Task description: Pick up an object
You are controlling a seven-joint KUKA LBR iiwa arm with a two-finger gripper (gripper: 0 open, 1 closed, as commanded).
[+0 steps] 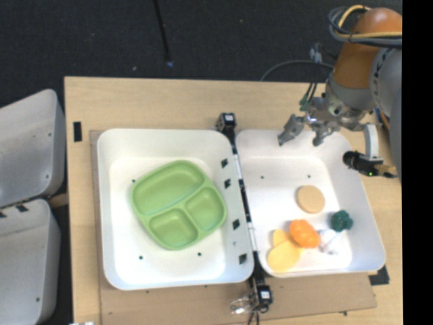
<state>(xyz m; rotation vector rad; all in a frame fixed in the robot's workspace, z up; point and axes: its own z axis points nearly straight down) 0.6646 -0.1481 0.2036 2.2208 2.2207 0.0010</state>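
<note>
Gripper (304, 133): poised at far rim of right bin (358, 252), fingers spread wide, nothing between them. Candidate objects lay well apart from it toward near end of same bin: tan round disc (311, 199) lying alone; orange piece (304, 233), touching yellow pieces (283, 253); small teal item (341, 220) just beside; green divided plate (178, 204) in left bin (114, 259). Judged best: descent squarely over isolated disc, fingers straddling its edges, crowded cluster avoided.

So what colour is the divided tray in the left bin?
Light green tray, seen in the camera view.
</note>
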